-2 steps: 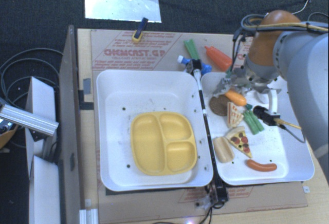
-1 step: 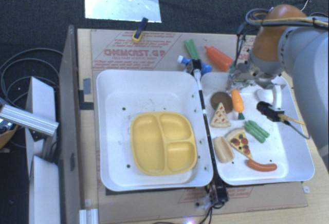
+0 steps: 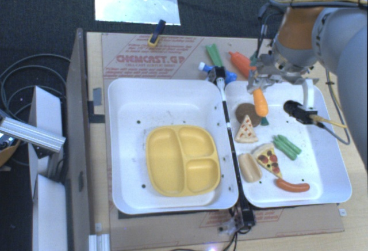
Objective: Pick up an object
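The gripper [image 3: 260,87] hangs over the right bin [image 3: 328,146], fingers clamped on a toy carrot [image 3: 261,102]. Far to its left, the cardboard [image 3: 172,54] reads "CHEMCAST GP".

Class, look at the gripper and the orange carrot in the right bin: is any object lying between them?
Nothing visible does. The gripper sits directly above the top end of the carrot, with no object between them. The brown piece and the pizza slice lie beside the carrot, lower left.

A brown cardboard-covered table [image 3: 172,51] fills mid-frame, bearing two shallow white plastic bins, left [image 3: 123,129] and right [image 3: 328,152], side by side.
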